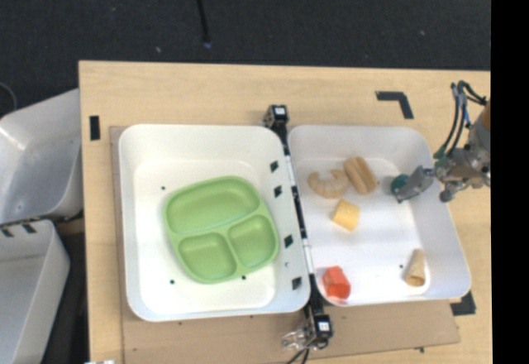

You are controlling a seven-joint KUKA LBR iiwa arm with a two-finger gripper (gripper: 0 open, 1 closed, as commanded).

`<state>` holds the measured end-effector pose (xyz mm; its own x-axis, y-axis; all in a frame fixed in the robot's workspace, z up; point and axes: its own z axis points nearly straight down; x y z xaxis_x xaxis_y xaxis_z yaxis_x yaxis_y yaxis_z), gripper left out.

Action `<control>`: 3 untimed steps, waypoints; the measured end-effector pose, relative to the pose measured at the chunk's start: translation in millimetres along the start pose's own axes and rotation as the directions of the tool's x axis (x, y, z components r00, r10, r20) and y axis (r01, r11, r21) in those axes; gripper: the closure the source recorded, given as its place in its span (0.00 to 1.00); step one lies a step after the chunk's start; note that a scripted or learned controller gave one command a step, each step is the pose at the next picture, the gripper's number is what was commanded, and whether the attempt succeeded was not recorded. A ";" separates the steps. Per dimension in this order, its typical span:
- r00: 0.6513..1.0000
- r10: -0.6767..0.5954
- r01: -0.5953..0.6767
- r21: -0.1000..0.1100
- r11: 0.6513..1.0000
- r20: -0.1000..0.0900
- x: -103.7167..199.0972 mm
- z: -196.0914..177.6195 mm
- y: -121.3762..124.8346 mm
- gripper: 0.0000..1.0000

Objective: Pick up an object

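Observation:
The right bin (pixel 430 234) holds several small toy foods. A tan curved pastry (pixel 329 183) lies beside a brown bread roll (pixel 359 174), with a yellow wedge (pixel 346 215) just below them. A red piece (pixel 335 284) sits at the bin's near left corner and a tan cone (pixel 415 269) at its near right. My gripper (pixel 426 189) reaches in from the right edge, over the right side of this bin, a little right of the bread roll. It is open and nothing lies between its fingers.
The left bin (pixel 140 271) holds a green divided plate (pixel 221 228). A black-clipped divider (pixel 291 205) runs between the two bins. The wooden bench (pixel 182 93) surrounds them, and a white container (pixel 37 164) stands off its left side.

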<state>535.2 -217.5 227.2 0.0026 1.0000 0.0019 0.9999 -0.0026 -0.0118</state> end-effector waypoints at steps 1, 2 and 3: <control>1.000 -0.004 0.004 -0.012 1.000 0.003 0.6 -7.1 2.7 0.00; 1.000 -0.003 0.003 -0.008 1.000 0.003 -5.1 53.8 7.5 0.00; 1.000 -0.002 0.002 -0.009 1.000 0.002 2.9 100.9 7.5 0.00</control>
<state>541.5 -214.5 126.2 0.0005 1.0000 -0.0004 1.0000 -0.0005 -0.0032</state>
